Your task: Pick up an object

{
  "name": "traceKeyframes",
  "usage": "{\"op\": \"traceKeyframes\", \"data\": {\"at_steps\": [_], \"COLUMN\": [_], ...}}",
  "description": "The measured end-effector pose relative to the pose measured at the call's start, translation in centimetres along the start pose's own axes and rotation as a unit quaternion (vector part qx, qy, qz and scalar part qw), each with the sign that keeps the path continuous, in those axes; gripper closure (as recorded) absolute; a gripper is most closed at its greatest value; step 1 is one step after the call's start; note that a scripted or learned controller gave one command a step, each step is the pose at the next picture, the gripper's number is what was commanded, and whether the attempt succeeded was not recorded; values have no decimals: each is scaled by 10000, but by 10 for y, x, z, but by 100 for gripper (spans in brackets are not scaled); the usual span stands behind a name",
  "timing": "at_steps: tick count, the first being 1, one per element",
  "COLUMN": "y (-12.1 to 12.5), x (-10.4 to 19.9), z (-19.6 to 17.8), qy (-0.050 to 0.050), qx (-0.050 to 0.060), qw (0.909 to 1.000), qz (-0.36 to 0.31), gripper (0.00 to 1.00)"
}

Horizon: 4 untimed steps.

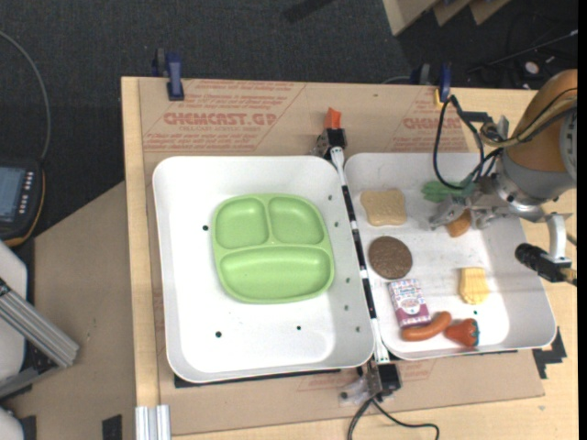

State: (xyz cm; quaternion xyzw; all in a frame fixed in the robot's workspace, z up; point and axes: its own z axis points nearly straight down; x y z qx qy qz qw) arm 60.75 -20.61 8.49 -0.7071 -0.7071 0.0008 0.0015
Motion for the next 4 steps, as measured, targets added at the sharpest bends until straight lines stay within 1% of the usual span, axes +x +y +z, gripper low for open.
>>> {"op": "traceKeyframes", "data": {"at_steps": [1,2,3,4], "y": [54,19,-3,60], "x": [-10,-12,-1,0], "z": [0,-1,-17,0], "qy": [69,38,0,5], "qx": [38,-27,-9,4], "qw": [10000,10000,10000,10000], "qz": [-18,-19,0,-11], "gripper": [0,0,0,0]}}
